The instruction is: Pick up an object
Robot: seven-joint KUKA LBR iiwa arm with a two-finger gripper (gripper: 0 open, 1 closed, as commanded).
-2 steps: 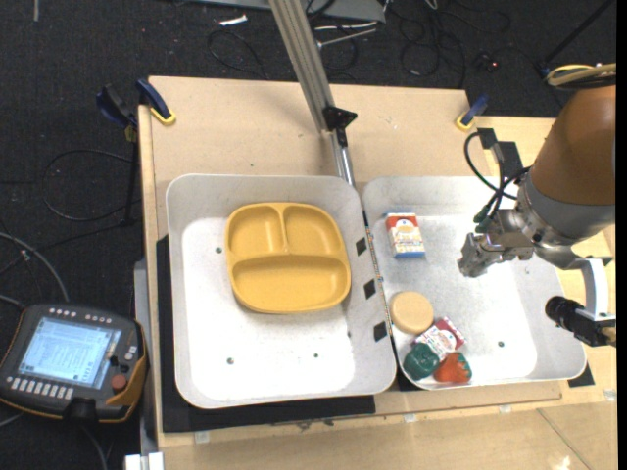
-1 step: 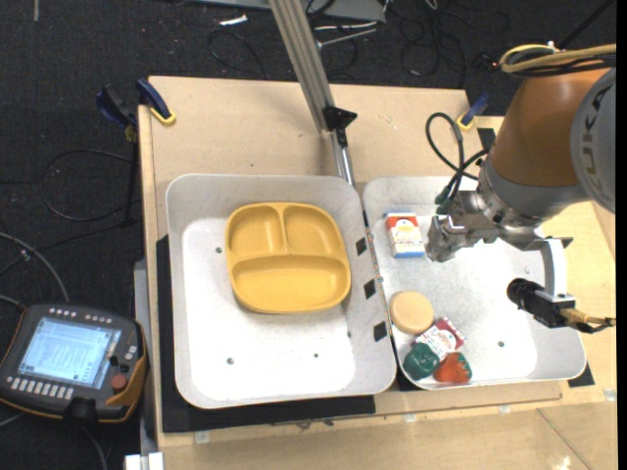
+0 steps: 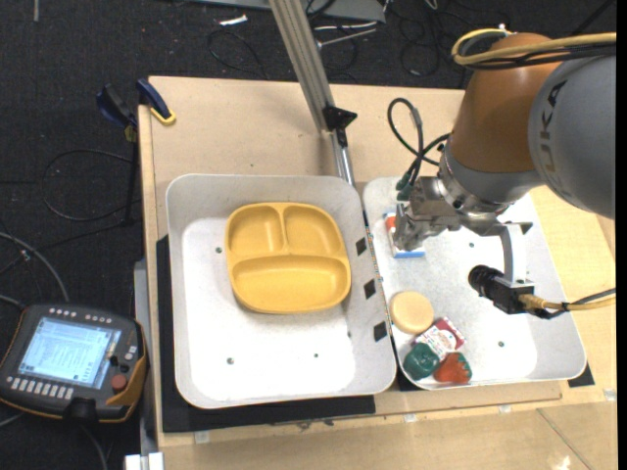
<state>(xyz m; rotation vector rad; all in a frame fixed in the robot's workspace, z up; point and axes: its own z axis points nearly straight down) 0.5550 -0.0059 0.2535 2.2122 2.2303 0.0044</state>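
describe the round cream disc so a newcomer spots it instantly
Look in the right bin, at its near-left part beside the divide between the bins. The cream disc lies there, just above a cluster of red and green items. It alone is pale, plain and round.

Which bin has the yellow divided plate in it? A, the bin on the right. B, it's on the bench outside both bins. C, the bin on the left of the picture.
C: the yellow divided plate lies inside the left bin, apart from the gripper over the right bin.
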